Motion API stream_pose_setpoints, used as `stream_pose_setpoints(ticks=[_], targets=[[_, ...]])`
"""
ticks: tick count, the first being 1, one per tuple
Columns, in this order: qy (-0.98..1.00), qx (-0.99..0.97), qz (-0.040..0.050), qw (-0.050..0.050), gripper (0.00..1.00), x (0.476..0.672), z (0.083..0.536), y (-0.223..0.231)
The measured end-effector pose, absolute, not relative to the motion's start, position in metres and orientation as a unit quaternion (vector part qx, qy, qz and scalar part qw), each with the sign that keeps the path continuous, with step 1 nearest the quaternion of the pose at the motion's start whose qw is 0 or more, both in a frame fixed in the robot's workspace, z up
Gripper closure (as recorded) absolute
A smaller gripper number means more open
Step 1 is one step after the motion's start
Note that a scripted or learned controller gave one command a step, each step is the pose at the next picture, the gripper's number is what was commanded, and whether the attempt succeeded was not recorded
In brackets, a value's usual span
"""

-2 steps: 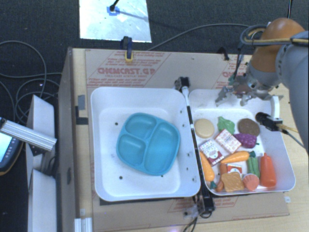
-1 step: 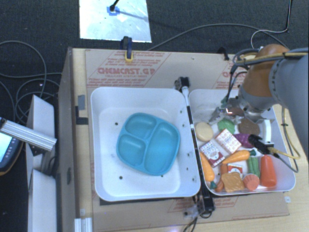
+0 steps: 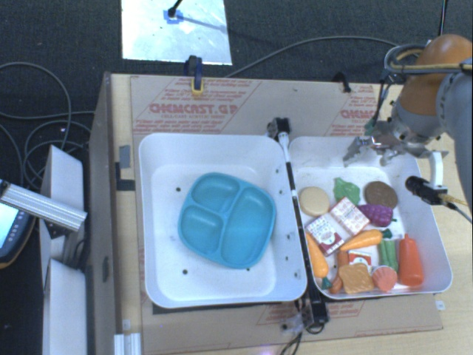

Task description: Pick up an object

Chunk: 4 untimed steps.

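Note:
The right bin (image 3: 436,228) holds a pile of toy foods: a tan cookie (image 3: 314,200), a green leafy piece (image 3: 345,191), a brown round patty (image 3: 380,194), a purple eggplant (image 3: 375,214), a carrot (image 3: 361,240), a red bottle (image 3: 410,261) and a slice of toast (image 3: 356,278). My gripper (image 3: 375,151) hangs over the bin's far edge, above and behind the green piece and the patty. Its fingers are spread open with nothing between them.
The left bin (image 3: 159,176) carries a blue divided plate (image 3: 227,219). A clamp (image 3: 279,129) sits where the two bins meet at the back. Red-and-white packets (image 3: 327,231) and a green cucumber (image 3: 389,251) lie among the foods. Cables trail across the dark floor at left.

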<state>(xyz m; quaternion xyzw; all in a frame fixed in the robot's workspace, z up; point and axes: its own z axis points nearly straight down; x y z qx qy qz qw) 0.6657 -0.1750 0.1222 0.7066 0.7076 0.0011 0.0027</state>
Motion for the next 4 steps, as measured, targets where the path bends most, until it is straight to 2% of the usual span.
stream_pose_setpoints(ticks=[1, 2, 3, 4], targets=[[0.708, 0.706, 0.0004, 0.0, 0.0, 0.623, 0.084, -0.123], [0.708, 0.707, 0.0006, 0.003, 0.0, 0.643, 0.131, -0.175], [0.708, 0.707, 0.0001, 0.0, 0.0, 0.616, 0.097, -0.159], [0.709, 0.706, 0.0009, 0.002, 0.0, 0.669, 0.102, -0.177]])
